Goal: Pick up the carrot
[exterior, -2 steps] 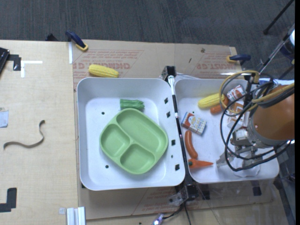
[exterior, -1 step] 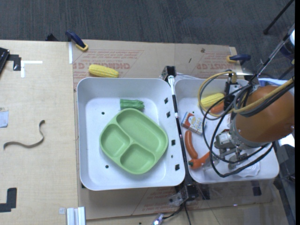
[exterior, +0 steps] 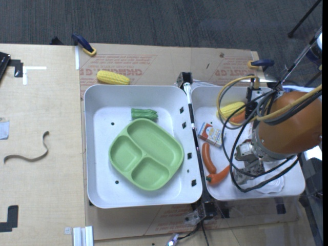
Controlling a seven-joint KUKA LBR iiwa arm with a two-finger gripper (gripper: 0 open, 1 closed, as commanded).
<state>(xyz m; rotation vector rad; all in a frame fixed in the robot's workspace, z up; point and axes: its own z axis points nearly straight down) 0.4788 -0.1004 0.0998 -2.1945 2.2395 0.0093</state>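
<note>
The carrot (exterior: 220, 176), a short orange tapered piece, lies near the front left corner of the right bin (exterior: 287, 191). Its left end touches the lower end of a red sausage (exterior: 206, 157). My gripper (exterior: 249, 158) hangs low over the middle of the right bin, just right of the carrot, under the arm's orange band (exterior: 292, 122) and amid looping black cables. Nothing is visibly held.
The right bin also holds a small printed box (exterior: 211, 134), a yellow item (exterior: 231, 108) over an orange piece (exterior: 237, 118), and white crumpled material (exterior: 270, 186). The left bin (exterior: 97, 152) holds a green divided plate (exterior: 146, 155) and a green vegetable (exterior: 144, 114). A corn cob (exterior: 113, 77) lies behind it.
</note>
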